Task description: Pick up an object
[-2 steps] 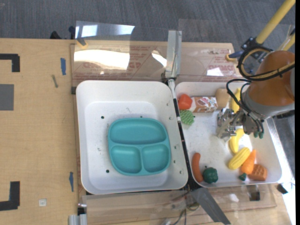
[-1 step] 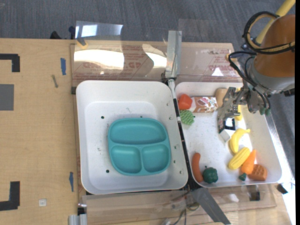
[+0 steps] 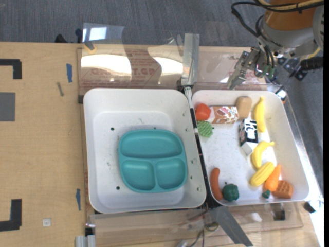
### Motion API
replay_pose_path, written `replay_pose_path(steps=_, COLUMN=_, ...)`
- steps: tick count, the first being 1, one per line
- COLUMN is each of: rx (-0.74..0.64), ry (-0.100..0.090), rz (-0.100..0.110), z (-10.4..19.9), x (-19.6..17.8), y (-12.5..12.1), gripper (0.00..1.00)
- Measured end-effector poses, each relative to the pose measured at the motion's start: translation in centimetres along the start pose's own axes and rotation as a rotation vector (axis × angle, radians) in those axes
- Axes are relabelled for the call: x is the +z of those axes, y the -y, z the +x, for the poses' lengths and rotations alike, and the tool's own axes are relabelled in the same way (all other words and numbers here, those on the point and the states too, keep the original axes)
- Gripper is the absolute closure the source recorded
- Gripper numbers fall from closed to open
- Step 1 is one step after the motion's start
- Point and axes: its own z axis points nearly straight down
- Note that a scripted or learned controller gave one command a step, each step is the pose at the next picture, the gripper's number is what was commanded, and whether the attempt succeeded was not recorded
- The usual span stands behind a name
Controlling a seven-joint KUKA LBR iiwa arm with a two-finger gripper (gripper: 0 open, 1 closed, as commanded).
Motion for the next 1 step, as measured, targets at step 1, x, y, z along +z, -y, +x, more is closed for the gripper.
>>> replay_pose_path(steps=1, rx=0.121, ry=0.005, rz=-0.005, z=3.99, x=-15.66, y=-6.38, gripper=1.00)
